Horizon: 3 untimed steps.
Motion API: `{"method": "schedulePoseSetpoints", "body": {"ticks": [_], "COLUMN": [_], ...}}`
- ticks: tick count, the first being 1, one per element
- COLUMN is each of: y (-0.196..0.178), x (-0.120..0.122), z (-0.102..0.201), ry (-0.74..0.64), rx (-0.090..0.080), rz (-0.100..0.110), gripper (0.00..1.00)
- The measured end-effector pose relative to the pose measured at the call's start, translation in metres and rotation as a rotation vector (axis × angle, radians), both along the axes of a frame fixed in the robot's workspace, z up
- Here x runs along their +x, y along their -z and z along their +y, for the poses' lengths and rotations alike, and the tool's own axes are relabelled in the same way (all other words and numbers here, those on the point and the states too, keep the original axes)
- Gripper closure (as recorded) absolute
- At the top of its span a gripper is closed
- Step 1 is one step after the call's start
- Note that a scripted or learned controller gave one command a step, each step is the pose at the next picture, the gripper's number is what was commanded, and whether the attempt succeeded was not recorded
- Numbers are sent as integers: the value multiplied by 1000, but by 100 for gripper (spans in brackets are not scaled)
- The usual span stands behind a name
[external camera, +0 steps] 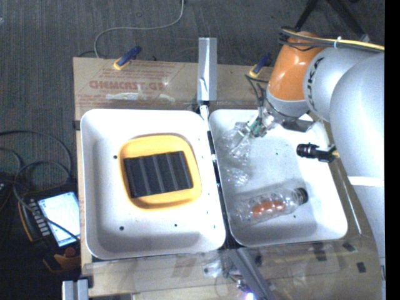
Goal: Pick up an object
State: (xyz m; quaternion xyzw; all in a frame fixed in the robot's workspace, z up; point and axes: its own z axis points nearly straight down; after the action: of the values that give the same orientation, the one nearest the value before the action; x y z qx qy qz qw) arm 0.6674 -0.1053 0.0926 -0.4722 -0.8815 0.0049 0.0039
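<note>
Brown bench [94,99], two white bins [106,230] side by side, blue clamps [127,57] at rear edge

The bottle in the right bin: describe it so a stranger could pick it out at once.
Of the two white bins, take the right bin, under the grey arm. Near its front edge lies the bottle, on its side, clear plastic with a dark cap pointing right and something orange inside. The clear crumpled plastic farther back has no cap or orange.
</note>
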Motion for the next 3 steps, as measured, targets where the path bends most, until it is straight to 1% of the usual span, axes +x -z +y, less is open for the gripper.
{"method": "schedulePoseSetpoints", "body": {"ticks": [1,2,3], "y": [-14,-93,-101], "x": [4,1,1], "z": [-1,66,95], "ry": [-2,-38,196], "rx": [-5,1,-9], "rz": [-18,-15,-15], "gripper": [100,100,100]}}
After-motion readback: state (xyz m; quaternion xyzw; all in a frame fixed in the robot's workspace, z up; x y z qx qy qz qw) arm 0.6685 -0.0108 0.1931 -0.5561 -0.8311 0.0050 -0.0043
